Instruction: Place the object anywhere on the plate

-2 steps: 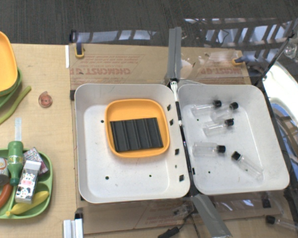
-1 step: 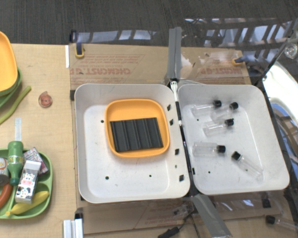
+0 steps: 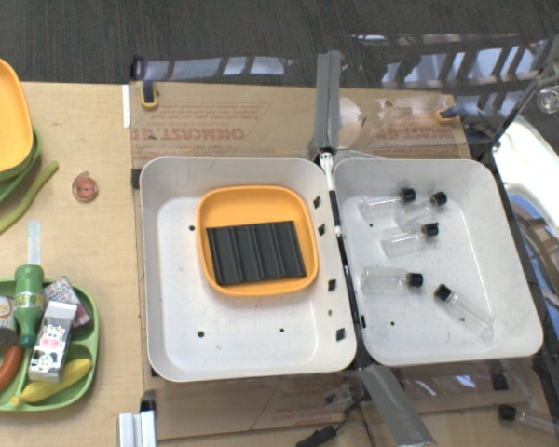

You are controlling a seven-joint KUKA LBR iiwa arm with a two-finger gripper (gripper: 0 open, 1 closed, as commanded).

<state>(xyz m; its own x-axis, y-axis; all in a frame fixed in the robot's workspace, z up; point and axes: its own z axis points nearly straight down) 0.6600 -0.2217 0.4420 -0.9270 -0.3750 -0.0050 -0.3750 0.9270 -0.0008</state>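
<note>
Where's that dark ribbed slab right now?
The slab lies flat on the orange plate in the left bin, across from the vials in the right bin.

Two white bins [image 3: 158, 277], one orange plate [image 3: 257, 200] bearing one dark ribbed block [image 3: 257, 252], five black-capped clear vials [image 3: 401, 240].

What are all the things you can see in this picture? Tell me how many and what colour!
bins: two, white, side by side on the bench
plate: one, orange, in the left bin
ridged mat: one, dark grey, lying on the plate
vials: five, clear with black caps, scattered in the right bin
green tray: one, at the lower left, holding toy food, a green bottle and a small carton
stacked dishes: orange on top of green, at the upper left edge
small round thing: one, pinkish, on the bench left of the bins
cardboard: brown, under the bins
</note>
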